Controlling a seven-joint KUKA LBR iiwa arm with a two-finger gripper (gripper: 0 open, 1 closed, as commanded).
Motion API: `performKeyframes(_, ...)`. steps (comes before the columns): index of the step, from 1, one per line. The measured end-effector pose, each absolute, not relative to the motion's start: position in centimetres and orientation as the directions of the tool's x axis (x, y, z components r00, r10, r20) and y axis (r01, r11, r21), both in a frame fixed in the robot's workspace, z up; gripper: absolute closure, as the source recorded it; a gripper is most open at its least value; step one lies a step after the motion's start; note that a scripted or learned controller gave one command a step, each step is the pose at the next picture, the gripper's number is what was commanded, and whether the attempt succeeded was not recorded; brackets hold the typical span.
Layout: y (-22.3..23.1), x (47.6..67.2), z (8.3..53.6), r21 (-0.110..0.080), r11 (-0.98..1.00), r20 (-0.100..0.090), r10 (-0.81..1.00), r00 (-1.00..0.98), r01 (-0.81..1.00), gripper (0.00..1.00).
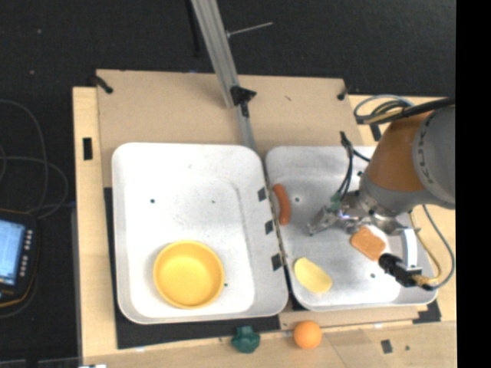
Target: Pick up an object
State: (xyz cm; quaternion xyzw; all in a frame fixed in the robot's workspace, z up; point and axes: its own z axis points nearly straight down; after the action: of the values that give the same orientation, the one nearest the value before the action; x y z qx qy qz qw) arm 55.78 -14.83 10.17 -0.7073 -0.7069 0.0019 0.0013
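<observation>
You will find the gripper (322, 222) low over the right bin (307, 167), near that bin's middle, with its metal fingers pointing toward the left of the view; at this resolution you cannot tell whether they are spread or closed, and nothing is visibly between them. Just beside the gripper, toward the lower right, lies an orange-brown toast-like piece (368, 242), partly tucked under the wrist. Left of the gripper, against the right bin's left wall, rests a reddish-orange sausage-shaped item (281, 204), standing apart from the fingers. Below the gripper, near the bin's front left corner, lies a pale yellow chip-shaped piece (312, 275). The grey arm with its orange band (395, 159) enters from the right. In the left bin (192, 175), a yellow bowl (189, 274) sits near the front. On the bench in front of the bins, note an orange ball (307, 334) and a small green object (246, 340).
</observation>
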Motion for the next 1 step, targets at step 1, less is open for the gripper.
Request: performKeyframes(1,-14.89,55.81,10.10,0.000,-0.002,0.000,1.000,0.002,1.000,0.00)
